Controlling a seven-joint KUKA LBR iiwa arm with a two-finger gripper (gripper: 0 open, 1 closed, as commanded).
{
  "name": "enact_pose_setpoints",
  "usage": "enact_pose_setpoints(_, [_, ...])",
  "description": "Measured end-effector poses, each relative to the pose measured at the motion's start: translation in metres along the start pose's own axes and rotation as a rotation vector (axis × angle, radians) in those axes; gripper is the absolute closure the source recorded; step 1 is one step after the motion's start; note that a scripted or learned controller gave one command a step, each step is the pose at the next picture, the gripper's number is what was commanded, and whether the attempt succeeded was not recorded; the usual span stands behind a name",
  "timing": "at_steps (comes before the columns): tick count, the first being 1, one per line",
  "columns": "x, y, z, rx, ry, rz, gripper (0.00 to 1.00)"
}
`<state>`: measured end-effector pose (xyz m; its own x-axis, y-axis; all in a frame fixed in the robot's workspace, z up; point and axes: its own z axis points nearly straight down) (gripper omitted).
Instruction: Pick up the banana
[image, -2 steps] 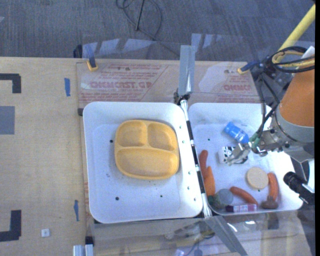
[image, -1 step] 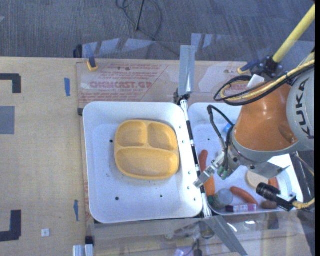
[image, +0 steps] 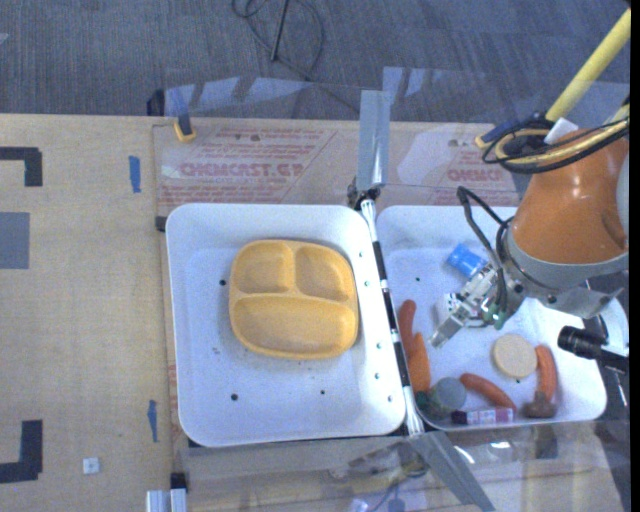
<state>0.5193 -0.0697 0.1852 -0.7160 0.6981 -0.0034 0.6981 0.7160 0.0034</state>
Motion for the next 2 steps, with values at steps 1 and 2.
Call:
enact_pose_setpoints(1, [-0.034, -0.003, 0.084, -0.004, -0.005, 0.195, 0.00])
enact_pose_setpoints(2, [-0.037, -0.002, 0.071, -0.012, -0.014, 0.198, 1.00])
